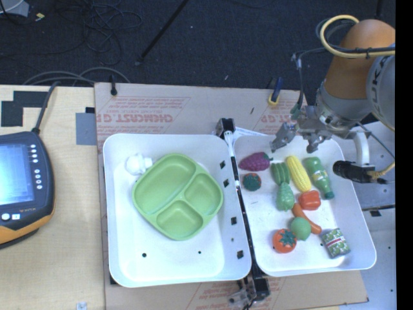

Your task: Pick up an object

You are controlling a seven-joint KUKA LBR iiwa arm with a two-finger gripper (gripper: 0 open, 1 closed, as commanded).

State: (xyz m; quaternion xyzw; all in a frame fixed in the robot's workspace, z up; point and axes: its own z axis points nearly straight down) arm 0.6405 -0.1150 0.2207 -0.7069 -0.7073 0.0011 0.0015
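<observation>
From the camera view, the arm [359, 57] entered at the upper right of the frame, its orange band above a grey wrist. The gripper [298, 139] hung over the upper edge of the right bin [361, 237], its two fingers spread wide apart with nothing between them; one fingertip [281, 139] pointed toward the left, the other lay near the green bottle.

The right bin, in the lower right of the frame, held the toy foods. A purple piece [255, 161] lay at its upper left, just below and left of the gripper. A small dark green round item [251, 182] sat beneath it. A dark green pepper-like piece [279, 172] lay beside a yellow corn cob [297, 172], and a green bottle [319, 176] lay right of the corn. A pale green piece [285, 197] was below the pepper. A red-orange piece [310, 199] sat near the carrot [306, 218], with a round green item [299, 227] touching it. A tomato [284, 240] lay at the lower middle, and a small green printed packet [335, 243] at the lower right.

The left bin [129, 257], centre of the frame, held a green divided plate [179, 196] and a small white object [135, 165] at the plate's upper left.

A tablet-like device with an orange edge [22, 179] lay at the far left of the frame.
</observation>
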